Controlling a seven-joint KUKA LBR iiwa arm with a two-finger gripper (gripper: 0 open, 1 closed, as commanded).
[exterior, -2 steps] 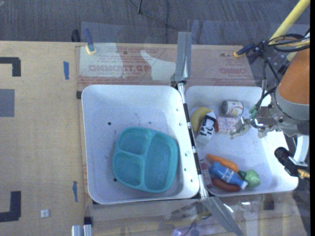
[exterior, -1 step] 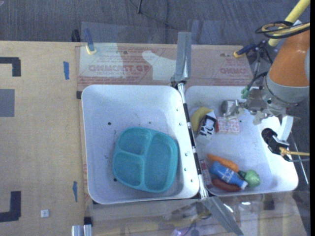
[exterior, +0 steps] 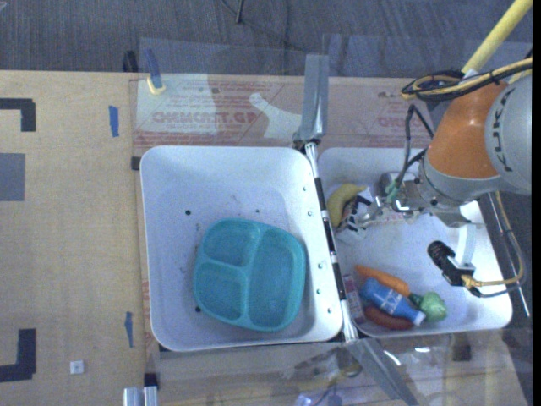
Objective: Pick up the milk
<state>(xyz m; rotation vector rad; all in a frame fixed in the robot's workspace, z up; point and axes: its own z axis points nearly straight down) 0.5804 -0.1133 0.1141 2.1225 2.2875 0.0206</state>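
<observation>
The milk [exterior: 390, 301], a small blue container with a white end, lies on its side near the front edge of the right bin [exterior: 486, 307]. An orange carrot [exterior: 382, 277] lies just behind it, a red sausage [exterior: 387, 318] just in front, and a green item [exterior: 434, 305] touches its right end. My gripper [exterior: 365, 216] reaches in from the right and hovers at the bin's back left, right beside a yellow banana [exterior: 341, 203]. It is well behind the milk and apart from it.
The left bin [exterior: 169, 184] holds a teal divided plate [exterior: 250, 274]. A metal divider [exterior: 325, 227] separates the two bins. The arm's orange band [exterior: 465, 138] and its cables hang over the right bin's back right. A black cable plug [exterior: 448, 260] hangs at the right.
</observation>
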